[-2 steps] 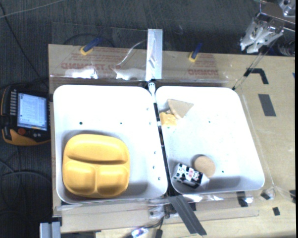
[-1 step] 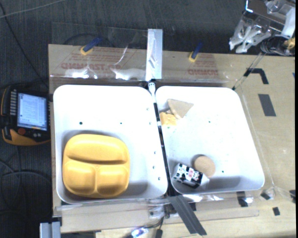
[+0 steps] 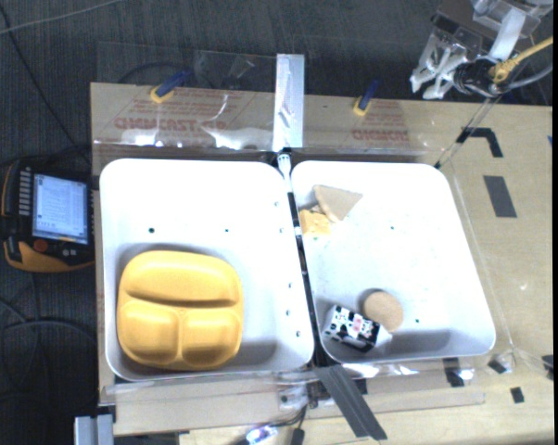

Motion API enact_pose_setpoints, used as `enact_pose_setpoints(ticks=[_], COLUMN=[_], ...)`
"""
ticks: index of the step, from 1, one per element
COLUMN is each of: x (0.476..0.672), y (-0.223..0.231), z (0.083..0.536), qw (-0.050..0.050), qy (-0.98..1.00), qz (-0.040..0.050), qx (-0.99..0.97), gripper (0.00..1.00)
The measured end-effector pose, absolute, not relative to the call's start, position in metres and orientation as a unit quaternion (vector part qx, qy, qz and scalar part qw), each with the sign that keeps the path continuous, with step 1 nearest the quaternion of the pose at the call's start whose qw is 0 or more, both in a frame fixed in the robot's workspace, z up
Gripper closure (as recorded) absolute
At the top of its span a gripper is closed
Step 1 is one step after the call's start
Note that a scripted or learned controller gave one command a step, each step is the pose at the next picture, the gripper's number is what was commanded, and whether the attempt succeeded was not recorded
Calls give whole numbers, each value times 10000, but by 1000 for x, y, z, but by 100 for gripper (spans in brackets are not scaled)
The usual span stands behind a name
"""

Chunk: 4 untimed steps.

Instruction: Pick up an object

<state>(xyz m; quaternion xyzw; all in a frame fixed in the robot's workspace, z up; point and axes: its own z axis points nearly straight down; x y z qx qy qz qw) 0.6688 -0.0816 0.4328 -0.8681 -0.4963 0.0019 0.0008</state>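
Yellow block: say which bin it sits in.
In the left bin. The yellow block lies flat on its floor, near the front corner.

Arm [image 3: 501,7] cropped at top edge

— What do we have holding everything up?

— We see a light wooden bench [image 3: 515,248] on a dark carpeted floor [image 3: 38,91]. Two shallow white bins sit directly on it, touching along a shared middle edge: the left bin [image 3: 191,188] and the right bin [image 3: 427,248].

— Anything else lying on the board itself?

— Behind the bins we make out a clear plastic sheet [image 3: 214,119] held by two blue-and-yellow clamps [image 3: 168,85]. Black tape marks [image 3: 499,196] lie on the bare wood to the right.
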Motion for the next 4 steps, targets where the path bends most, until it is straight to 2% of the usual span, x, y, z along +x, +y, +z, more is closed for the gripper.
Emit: enact_pose_setpoints(ticks=[1, 2, 3, 4], x=[669, 668, 668, 669], y=[-84, -118, -82, -154], z=[433, 433, 335, 434], qw=[-3, -8, 8, -11], qy=[-5966, -6103, -6525, -6798], qz=[22, 19, 12, 8], qx=[-8025, -7921, -7578, -7334], gripper=[100, 100, 100, 100])
